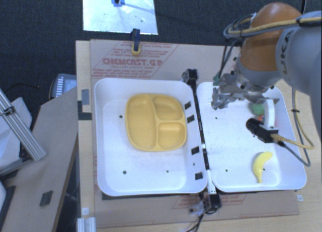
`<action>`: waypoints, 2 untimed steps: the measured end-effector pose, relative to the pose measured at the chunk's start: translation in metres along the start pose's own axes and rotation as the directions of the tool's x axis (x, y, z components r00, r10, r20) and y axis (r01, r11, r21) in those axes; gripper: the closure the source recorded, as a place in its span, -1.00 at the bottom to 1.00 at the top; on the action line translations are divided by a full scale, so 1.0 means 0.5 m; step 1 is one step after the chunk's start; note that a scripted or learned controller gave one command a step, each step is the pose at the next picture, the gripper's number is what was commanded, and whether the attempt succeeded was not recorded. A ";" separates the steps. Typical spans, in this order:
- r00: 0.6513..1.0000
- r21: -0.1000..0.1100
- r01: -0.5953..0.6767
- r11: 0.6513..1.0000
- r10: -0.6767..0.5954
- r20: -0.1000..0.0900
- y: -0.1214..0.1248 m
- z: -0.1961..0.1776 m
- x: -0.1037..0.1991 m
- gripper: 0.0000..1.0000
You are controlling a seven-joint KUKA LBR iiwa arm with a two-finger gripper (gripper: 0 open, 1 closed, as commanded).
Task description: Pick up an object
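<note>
Start at the gripper [220,101]: poised over bare floor in the far-left part of the right bin [231,145], close to the divide between the 2 bins. Open or closed: cannot tell, too small and too dark under the wrist to read. Nothing visibly held.

Choose between 2 candidates in this bin. Nearer: a green object [258,108], off toward the bin's right edge. Farther: a banana [261,165] near the near-right corner, lying on bare floor, well apart from the gripper and touching nothing.

Probably best to go for the banana, with free space on most sides. Centre above its middle, set the closing direction across its narrow width, come straight down, and close only once low enough to straddle it. Mind the bin's right wall and near rim during the approach. Leave the yellow 3-compartment plate [155,122] in the left bin [110,160] alone: broad and flat, likely a poor pinch.

Hard to make out: the green object's shape, half covered by robot hardware. Just below it, a small red-orange speck, possibly separate, possibly not. Gripper height above the floor: not judgeable from this slanted view.
</note>
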State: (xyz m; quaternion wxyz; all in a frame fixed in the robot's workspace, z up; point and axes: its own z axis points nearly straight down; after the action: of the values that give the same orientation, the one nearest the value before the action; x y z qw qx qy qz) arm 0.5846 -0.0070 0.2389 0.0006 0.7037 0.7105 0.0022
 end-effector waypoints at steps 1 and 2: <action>1.000 0.000 0.000 1.000 0.000 0.000 0.049 -0.010 0.091 1.00; 1.000 0.001 -0.001 1.000 0.001 0.000 0.120 0.023 0.175 1.00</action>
State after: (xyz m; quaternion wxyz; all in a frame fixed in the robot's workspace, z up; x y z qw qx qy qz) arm 0.6439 0.0811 0.2279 0.0005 0.7042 0.7100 0.0017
